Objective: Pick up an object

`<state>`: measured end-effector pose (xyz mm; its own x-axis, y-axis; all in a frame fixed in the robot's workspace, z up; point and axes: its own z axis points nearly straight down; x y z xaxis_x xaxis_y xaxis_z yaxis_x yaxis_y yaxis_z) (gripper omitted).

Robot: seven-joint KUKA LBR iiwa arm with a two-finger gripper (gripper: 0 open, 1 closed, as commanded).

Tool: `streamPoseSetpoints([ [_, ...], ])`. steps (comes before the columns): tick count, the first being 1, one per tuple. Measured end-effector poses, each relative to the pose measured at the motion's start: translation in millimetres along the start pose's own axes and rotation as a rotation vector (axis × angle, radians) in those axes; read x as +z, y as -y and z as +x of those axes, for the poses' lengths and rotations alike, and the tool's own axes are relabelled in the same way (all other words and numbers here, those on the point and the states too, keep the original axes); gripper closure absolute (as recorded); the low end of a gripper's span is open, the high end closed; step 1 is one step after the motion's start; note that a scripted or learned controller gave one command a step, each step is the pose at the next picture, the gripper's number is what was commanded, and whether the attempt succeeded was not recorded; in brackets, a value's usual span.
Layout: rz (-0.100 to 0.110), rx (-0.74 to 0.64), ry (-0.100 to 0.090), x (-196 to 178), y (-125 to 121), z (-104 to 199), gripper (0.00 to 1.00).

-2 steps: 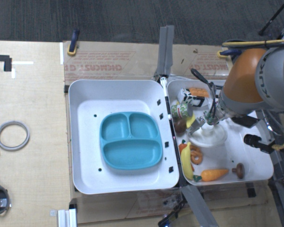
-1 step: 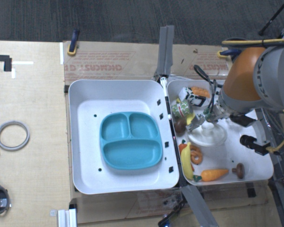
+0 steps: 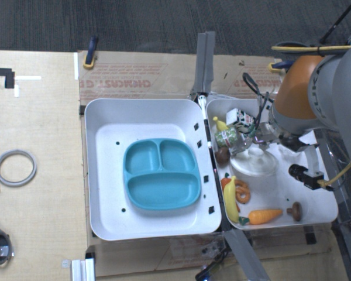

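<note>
Low in the right bin point(image 3: 281, 187) now, gripper point(image 3: 250, 138) tucked into the far-left corner, grey arm and orange band reaching in from the right. Too cluttered and blurred at the tip to call the grip: cannot tell whether open or closed, nor whether anything is held. Just left of the gripper, the green can point(image 3: 225, 136), lying on its side, long axis roughly across the view, tipped a little downward at the end nearer the gripper; which end is the top, impossible to read. Tight on that side: bin wall just beyond the can, a small brown lump point(image 3: 222, 155) just below it, a white packet point(image 3: 244, 117) just above the gripper near the far rim. Directly below the gripper, a clear round lid point(image 3: 256, 163), close by. Further down, banana point(image 3: 229, 201) along the left wall, long axis parallel to that wall, with a pretzel point(image 3: 242, 192) touching its right side. Carrot point(image 3: 264, 216) at the near rim, pointing right, and a small mushroom point(image 3: 294, 211) just beyond its tip. Most open floor down and to the right of the gripper, between lid and mushroom. Well off to the left, past the walls, the left bin point(image 3: 105, 122) with a blue divided plate point(image 3: 162, 173) in its middle.
</note>
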<state>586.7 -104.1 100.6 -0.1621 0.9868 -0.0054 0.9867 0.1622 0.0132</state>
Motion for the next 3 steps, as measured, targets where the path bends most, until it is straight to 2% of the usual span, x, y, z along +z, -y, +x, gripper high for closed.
streamPoseSetpoints([
  [1,-0.002,0.205,0.000,0.3,-46.2,-37.2,0.00],
  [2,0.014,0.145,-0.002,-106.4,-13.8,-105.5,0.00],
  [3,0.012,0.073,-0.002,4.4,-54.5,-61.7,0.00],
])
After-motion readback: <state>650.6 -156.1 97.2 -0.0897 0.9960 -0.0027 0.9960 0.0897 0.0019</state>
